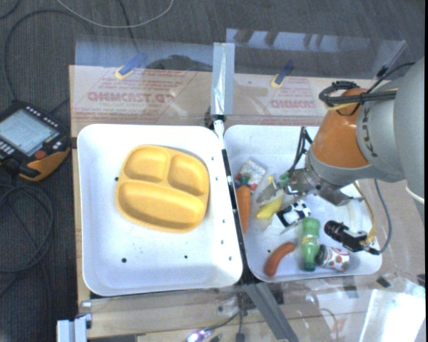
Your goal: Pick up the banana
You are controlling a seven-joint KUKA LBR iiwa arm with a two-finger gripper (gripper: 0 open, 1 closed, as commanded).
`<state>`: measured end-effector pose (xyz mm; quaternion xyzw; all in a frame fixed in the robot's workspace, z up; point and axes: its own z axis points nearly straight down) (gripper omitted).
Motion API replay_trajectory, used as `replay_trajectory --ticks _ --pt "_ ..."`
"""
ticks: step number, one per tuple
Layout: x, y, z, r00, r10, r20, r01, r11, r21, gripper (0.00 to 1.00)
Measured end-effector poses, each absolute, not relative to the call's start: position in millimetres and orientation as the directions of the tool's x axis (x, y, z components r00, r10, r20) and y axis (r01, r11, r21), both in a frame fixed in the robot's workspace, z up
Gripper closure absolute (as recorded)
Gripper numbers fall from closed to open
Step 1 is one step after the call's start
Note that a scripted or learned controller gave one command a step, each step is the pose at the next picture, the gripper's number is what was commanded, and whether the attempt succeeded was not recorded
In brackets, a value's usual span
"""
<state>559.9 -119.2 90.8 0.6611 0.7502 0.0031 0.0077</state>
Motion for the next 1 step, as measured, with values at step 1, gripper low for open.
replay_trajectory --ticks 1 --pt "562.2 -116.9 102.3 -0.127 0.992 -0.005 0.992 0.127 0.021 1.00"
